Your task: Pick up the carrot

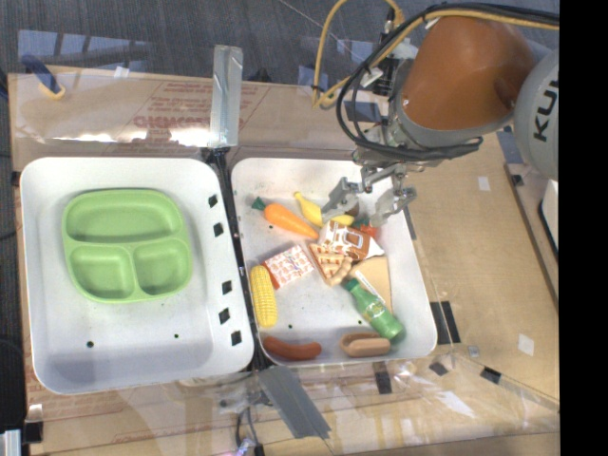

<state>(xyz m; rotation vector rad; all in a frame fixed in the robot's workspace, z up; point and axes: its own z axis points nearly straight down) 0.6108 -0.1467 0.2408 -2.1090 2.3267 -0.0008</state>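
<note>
Along the near wall of the right bin (425, 297), two sausages (293, 350) are seen, with a green bottle (375, 310) and a corn cob (262, 294) just beyond. Farther back, the carrot (288, 219) lies left of the gripper (369, 195), apart from it. The gripper's fingers are spread, nothing between them, over the bin's far right part.

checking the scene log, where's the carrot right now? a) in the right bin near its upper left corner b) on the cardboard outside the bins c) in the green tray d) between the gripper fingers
a: the carrot lies on the floor of the right bin near its upper left corner, left of the gripper.
</note>
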